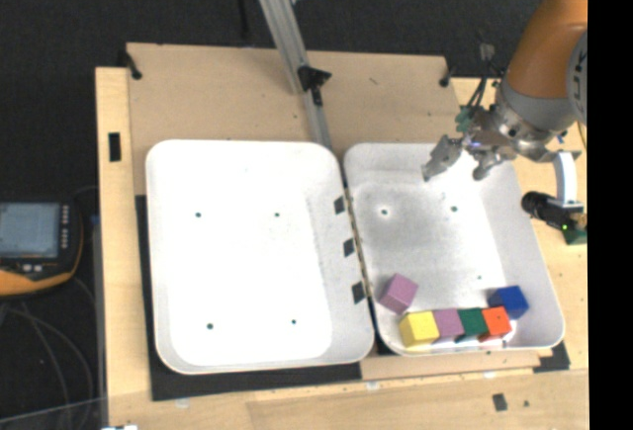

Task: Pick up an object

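While fingers [461,161] hover spread, purple block [398,293] sits skewed.

I see the arm [550,43] cut off at the right edge, so its upper links are out of my sight. Below the tool [461,159], in the near corner of the right bin [529,250], the green block [473,321] is partly covered by the orange block [496,321] beside it. Far left of the tool, a handheld screen [35,238] runs off the edge, its display too blurred to read.
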Controlling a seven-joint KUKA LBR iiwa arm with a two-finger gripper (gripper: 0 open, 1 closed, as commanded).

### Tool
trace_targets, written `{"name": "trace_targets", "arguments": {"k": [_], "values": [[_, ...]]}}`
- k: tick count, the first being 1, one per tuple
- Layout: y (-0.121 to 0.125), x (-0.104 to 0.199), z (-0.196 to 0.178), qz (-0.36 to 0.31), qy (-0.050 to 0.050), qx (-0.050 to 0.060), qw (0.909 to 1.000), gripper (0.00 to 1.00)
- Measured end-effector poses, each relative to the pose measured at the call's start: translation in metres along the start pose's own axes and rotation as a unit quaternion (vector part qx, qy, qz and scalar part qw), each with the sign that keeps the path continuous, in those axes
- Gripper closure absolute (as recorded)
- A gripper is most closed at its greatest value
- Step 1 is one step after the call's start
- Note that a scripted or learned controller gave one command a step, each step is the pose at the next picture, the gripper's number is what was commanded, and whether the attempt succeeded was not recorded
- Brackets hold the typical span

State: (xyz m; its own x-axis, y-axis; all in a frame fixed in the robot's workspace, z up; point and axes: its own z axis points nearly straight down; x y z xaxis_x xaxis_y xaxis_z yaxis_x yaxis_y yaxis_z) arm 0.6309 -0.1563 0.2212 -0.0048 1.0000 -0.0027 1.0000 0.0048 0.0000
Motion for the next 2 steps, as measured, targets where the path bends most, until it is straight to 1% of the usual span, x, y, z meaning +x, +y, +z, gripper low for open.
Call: {"name": "trace_targets", "arguments": {"k": [1,2], "values": [[0.001,-0.001,-0.011,-0.002,-0.001,-0.001,1.0,1.0],[-0.003,0.104,0.026,-0.002,0.002,0.001,1.0,1.0]]}}
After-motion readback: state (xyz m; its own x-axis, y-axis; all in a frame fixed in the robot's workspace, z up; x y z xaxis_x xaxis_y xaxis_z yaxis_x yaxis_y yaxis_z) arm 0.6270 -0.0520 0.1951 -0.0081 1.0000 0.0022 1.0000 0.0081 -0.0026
